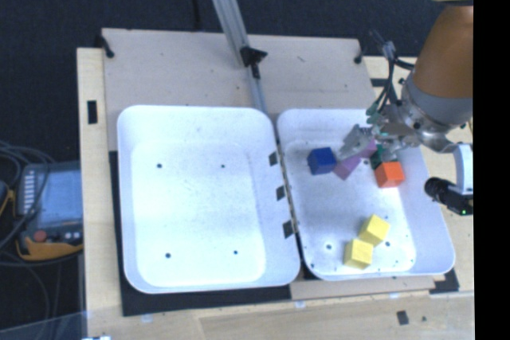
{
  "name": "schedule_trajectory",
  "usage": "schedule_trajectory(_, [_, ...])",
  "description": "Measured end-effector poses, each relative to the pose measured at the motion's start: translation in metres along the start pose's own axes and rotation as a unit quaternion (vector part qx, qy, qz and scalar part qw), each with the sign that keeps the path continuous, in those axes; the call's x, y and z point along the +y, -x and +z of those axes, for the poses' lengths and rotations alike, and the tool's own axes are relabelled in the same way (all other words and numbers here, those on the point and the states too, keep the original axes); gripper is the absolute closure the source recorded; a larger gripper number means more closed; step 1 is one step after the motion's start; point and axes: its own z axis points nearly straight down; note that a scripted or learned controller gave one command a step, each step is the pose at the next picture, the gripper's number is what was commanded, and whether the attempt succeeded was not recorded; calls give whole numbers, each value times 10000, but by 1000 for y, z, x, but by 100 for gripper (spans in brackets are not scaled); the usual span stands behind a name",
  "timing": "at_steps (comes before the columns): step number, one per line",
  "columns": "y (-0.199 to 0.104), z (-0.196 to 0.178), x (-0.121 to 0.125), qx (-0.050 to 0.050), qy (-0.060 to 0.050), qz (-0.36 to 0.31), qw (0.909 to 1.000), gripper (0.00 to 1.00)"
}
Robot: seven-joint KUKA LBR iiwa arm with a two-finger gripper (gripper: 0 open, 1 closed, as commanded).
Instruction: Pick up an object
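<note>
Camera view looks down at a slant on a tan worktop [183, 68] that carries two shallow white bins side by side. A left bin [199, 199] has only a few dark specks on its floor. A right bin [319, 139] holds five blocks. A blue cube [322, 161] sits near the bin's upper left part. Just beside it, to its right, lies a mauve block [348, 166], tilted. An orange cube [389, 173] sits further right, close to the mauve block but apart from it. Lower in the bin, two yellow cubes lie near each other: upper yellow cube [374, 229] and lower yellow cube [358, 253], nearly touching at their corners.

An arm [446, 60], with its orange band and grey wrist, reaches in from the right over the right bin's upper right corner. Its pincer [368, 141] hangs above the floor of the bin, over the gap between the mauve block and the orange cube, with its tip just above the mauve block. Whether the pincer is released or clenched I cannot tell; nothing can be seen gripped in it.

A slanted metal rail [227, 4] runs down from the top towards the gap between the bins. A handheld controller [52, 207] with a screen lies left of the worktop.
</note>
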Motion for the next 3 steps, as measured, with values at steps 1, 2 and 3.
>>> schedule_trajectory(1, [0, 0, 0, -2, 5, 12, 10000, 0])
schedule_trajectory(2, [1, 43, 2, -3, -23, 19, 10000, 0])
schedule_trajectory(3, [-4, 103, 6, -1, -30, 24, 10000, 0])
